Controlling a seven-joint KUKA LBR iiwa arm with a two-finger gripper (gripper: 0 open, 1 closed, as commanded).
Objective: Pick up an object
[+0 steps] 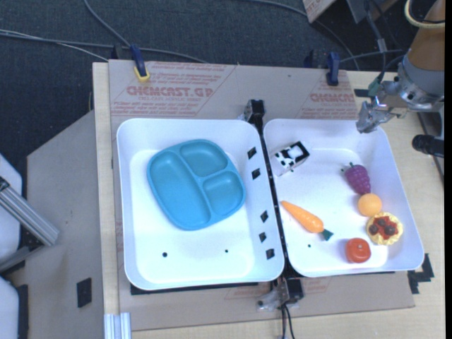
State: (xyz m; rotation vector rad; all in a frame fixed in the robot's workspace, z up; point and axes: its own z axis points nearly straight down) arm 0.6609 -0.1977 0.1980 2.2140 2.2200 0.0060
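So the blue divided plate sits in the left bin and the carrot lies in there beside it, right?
Not quite. The blue divided plate is in the left bin, but the carrot lies in the right bin, near the divider. The camera view shows it.

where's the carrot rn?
The carrot lies in the right bin, near its left wall, below the black-and-white toy and left of the tomato.

Open floor mid right bin (pixel 339 182), toys along its right side.
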